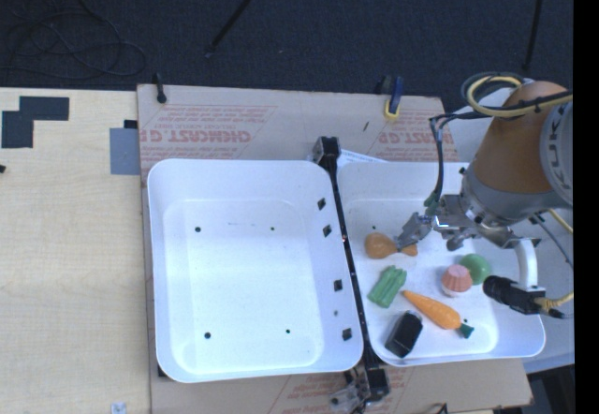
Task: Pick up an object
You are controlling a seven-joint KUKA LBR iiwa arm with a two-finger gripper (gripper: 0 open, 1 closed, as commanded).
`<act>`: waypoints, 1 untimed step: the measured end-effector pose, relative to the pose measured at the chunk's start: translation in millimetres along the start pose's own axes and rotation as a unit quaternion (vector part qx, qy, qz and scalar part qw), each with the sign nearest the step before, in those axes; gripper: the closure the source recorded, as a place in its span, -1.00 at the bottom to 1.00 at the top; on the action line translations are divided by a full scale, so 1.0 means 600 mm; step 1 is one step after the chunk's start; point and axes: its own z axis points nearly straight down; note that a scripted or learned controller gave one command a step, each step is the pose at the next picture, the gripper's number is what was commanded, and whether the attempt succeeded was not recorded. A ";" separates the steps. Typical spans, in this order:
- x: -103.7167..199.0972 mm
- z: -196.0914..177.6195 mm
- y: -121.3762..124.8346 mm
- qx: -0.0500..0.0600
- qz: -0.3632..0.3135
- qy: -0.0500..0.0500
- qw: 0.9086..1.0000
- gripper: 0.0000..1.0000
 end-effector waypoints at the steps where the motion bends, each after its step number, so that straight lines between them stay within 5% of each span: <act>1: 0.119 -0.099 -0.055 -0.002 -0.004 0.000 1.000 -1.00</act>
